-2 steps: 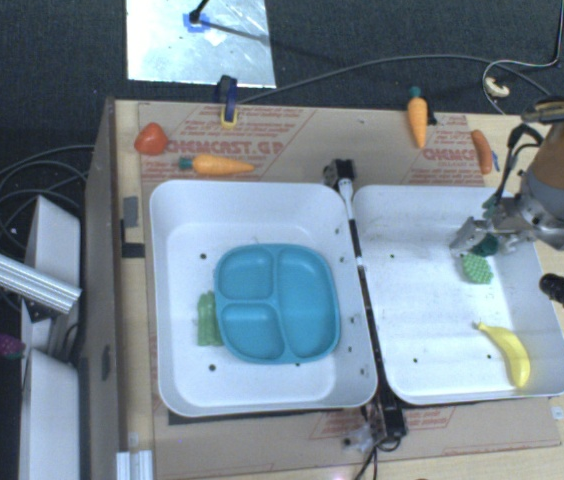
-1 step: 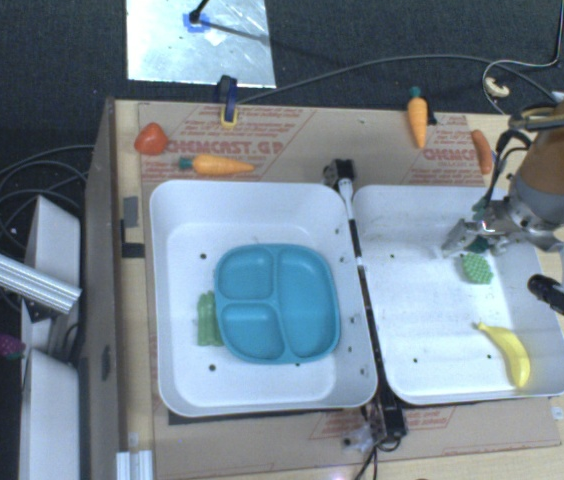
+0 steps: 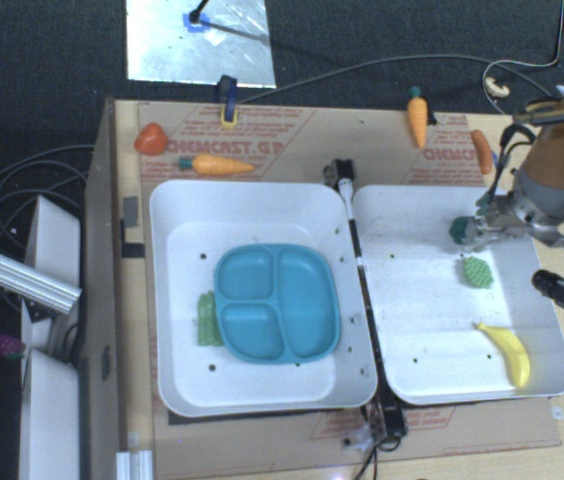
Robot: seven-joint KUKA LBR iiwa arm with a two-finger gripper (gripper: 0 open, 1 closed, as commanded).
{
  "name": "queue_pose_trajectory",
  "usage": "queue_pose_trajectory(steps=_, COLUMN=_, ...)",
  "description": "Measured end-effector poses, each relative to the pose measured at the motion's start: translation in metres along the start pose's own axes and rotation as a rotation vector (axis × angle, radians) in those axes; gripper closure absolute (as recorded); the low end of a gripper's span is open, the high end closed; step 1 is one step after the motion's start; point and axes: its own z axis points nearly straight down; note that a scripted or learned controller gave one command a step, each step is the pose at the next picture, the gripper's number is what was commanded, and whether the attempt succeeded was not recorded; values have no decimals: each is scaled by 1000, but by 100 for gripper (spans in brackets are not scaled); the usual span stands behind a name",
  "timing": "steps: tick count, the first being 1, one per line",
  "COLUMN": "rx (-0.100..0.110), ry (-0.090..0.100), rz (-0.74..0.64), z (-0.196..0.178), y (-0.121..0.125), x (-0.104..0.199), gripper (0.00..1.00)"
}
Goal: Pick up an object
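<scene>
Left bin (image 3: 177,268): blue tray (image 3: 277,303) fills the middle, green piece (image 3: 207,320) touching its left edge. Right bin (image 3: 402,368): broad open floor left; grapes (image 3: 478,271), banana (image 3: 508,353) crowd right side.

Arm (image 3: 562,168) cut off at right edge, green object (image 3: 207,320) partly hidden behind blue plate (image 3: 276,303)

Two white bins (image 3: 262,203) sit side by side. At nine o'clock lie one blue divided plate (image 3: 276,303) and one green piece (image 3: 207,320); at three o'clock, one banana (image 3: 508,353) and one green bumpy item (image 3: 478,271), possibly grapes. Three carrots (image 3: 418,118) rest toward twelve o'clock.
</scene>
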Motion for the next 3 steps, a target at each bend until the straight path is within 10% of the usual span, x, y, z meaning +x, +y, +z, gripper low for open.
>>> queue_pose_trajectory(steps=1, rx=0, ry=0, rz=0, z=0, y=0, x=0, gripper=0)
queue_pose_trajectory(steps=2, rx=5, ry=3, rz=7, z=21, y=-34, x=21, gripper=0)
queue_pose_trajectory(steps=3, rx=1, ry=2, rz=6, z=10, y=-33, x=21, gripper=100)
